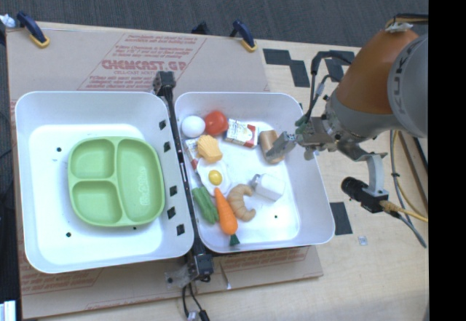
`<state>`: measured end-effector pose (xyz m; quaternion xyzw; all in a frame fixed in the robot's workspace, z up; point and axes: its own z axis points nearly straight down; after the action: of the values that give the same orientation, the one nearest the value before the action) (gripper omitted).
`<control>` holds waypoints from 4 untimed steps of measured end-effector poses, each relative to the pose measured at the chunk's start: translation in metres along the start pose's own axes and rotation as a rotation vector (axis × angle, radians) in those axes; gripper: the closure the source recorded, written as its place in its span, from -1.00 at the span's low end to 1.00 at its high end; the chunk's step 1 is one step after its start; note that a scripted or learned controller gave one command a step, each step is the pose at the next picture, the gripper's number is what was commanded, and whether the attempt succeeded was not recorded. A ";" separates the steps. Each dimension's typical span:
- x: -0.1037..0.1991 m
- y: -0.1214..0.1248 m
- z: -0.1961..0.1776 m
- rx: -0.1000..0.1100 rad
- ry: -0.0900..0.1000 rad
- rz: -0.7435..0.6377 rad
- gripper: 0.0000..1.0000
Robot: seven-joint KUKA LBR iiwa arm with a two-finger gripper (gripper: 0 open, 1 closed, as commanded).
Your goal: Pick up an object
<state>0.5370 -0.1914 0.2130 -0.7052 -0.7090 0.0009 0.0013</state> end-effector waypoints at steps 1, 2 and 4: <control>-0.016 -0.060 0.122 0.004 0.009 -0.005 -1.00; -0.018 -0.059 0.111 0.002 0.004 -0.008 1.00; 0.053 0.036 -0.014 -0.003 0.000 0.000 1.00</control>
<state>0.5733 -0.1383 0.2270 -0.7052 -0.7090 -0.0001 0.0001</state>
